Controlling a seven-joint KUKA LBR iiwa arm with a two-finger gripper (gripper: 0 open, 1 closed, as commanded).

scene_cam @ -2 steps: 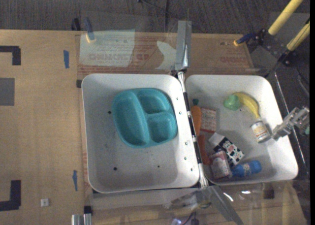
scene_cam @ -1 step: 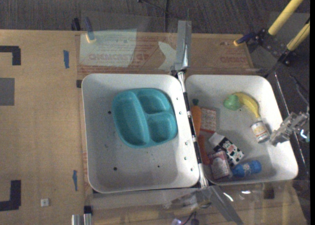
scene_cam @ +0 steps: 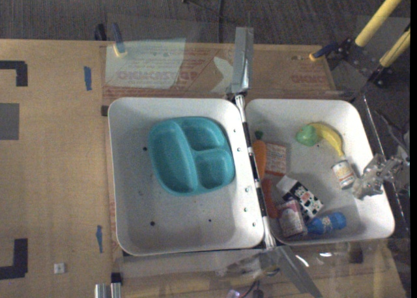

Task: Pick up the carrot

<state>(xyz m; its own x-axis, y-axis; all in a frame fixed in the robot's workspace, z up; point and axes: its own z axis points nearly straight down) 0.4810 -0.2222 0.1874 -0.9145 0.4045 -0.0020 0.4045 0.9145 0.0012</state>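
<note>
My gripper (scene_cam: 376, 176) sits at the right bin's (scene_cam: 365, 117) right rim; whether it's open I cannot tell. The carrot (scene_cam: 260, 158) lies against that bin's left wall, so I'd cross over, align lengthwise, and descend clear of the wall.

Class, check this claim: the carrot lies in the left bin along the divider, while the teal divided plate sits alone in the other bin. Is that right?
Not quite. The camera view shows the carrot in the right bin, lying along its left wall by the divider. The teal divided plate does sit alone in the other bin, the left bin.
</note>
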